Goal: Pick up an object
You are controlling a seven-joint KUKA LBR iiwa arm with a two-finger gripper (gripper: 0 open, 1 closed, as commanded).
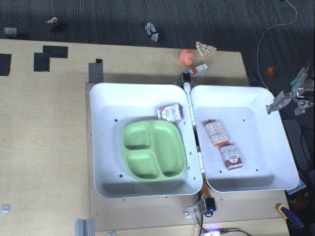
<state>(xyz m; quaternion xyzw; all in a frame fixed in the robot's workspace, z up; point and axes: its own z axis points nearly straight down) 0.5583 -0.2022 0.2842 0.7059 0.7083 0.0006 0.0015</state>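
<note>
**A:** Status first: which step are you on?

**B:** Approach, I judge. My tool [288, 101] hangs at the right bin's [246, 183] far right rim, near its back corner, with nothing between it and the bin floor. Whether it is spread or pressed together I cannot tell; it is small and blurred at that edge.

**A:** What is there to pick?

**B:** Two small red-and-white packets lie in the right bin: the upper packet [215, 132] near the middle toward the dividing edge, the lower packet [231, 156] just beside it toward the front. In the left bin [101, 146] a green divided tray [154, 149] sits in the middle, and a third packet [170, 112] touches its back edge.

**A:** And the next move?

**B:** I'd say a reach leftward and down over one right-bin packet. They lie flat, so a low, square grip matters.

**A:** Anything unclear?

**B:** Packet printing is unreadable. My arm is cut off at the right. Small bits beyond the counter's [44, 146] back edge are too tiny to name.
</note>
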